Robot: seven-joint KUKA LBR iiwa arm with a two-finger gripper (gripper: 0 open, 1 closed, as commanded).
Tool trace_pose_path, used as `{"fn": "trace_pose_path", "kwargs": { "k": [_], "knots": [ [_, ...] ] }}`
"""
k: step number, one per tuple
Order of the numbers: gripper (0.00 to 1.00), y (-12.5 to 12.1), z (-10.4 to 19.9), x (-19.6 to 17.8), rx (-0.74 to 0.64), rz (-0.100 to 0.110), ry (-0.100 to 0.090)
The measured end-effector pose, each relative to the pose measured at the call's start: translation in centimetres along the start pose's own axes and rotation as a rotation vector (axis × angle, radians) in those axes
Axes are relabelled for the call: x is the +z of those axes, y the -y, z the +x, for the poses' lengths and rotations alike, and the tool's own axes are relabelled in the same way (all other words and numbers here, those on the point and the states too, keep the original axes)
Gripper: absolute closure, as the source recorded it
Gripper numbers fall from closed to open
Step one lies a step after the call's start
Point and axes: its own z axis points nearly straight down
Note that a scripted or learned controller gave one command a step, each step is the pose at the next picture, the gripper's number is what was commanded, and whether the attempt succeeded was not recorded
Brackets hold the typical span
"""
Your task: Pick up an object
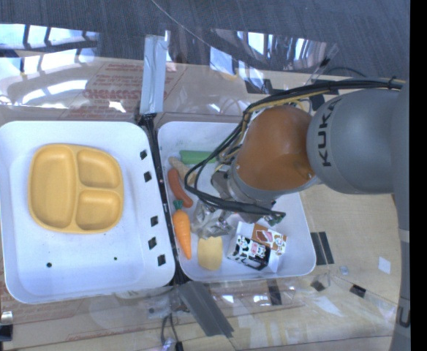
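My gripper (pixel 208 224) reaches down into the right bin (pixel 298 221), below the orange wrist band (pixel 272 148). Its metal fingers hang just above a pale yellow block (pixel 210 254) and beside an orange carrot (pixel 182 233). A second, reddish carrot (pixel 177 185) lies higher along the bin's left wall. A green item (pixel 194 156) shows at the bin's top, partly hidden by the arm. A small carton with a black-and-white print (pixel 256 246) lies at the gripper's right. Nothing shows between the fingers.
The left bin (pixel 9 218) holds a yellow divided plate (pixel 74 187). A black divider with clips (pixel 155 196) runs between the bins. The grey arm (pixel 360 137) covers much of the right bin's upper right.
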Motion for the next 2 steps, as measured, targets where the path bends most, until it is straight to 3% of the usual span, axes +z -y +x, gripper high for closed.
{"fn": "trace_pose_path", "kwargs": {
  "k": [1,2],
  "knots": [
    [0.0,0.6,0.6,0.0,0.009,0.006,-0.01],
    [0.0,2.4,-1.9,-0.1,0.024,0.008,-0.006]
  ]
}}
